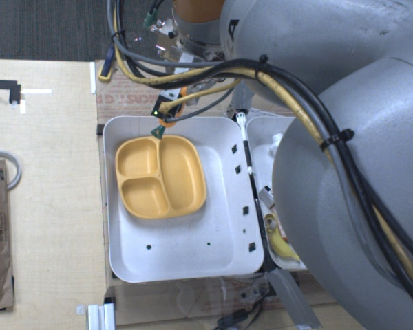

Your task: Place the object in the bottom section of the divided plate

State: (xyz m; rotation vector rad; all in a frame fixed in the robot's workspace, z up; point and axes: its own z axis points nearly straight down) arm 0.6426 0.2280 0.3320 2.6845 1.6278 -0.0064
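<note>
Camera view showed us the yellow plate in the left bin, left of the arm. We saw something yellow beneath it in the right bin, maybe our object. We judged a blind grab could miss.

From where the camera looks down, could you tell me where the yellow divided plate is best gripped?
Probably on the raised outer rim of the yellow divided plate, coming straight down along its right edge. The plate lies flat in the left white bin, and the bin floor is bare on that side, leaving room for a finger.
</note>
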